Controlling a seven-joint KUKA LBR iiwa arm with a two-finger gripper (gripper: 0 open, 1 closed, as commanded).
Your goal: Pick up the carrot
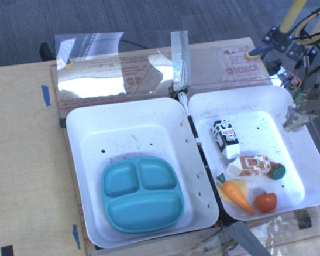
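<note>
The left bin (91, 181) holds a teal divided plate (141, 194). The right bin (318, 179) holds the small items. The gripper (296, 118) sits at the right bin's 3 o'clock rim, touching nothing inside; whether it is spread or closed cannot be told. The carrot (238, 194) lies at the bin's 7 o'clock, a tomato (266, 201) just beside it at its 4 o'clock.
</note>
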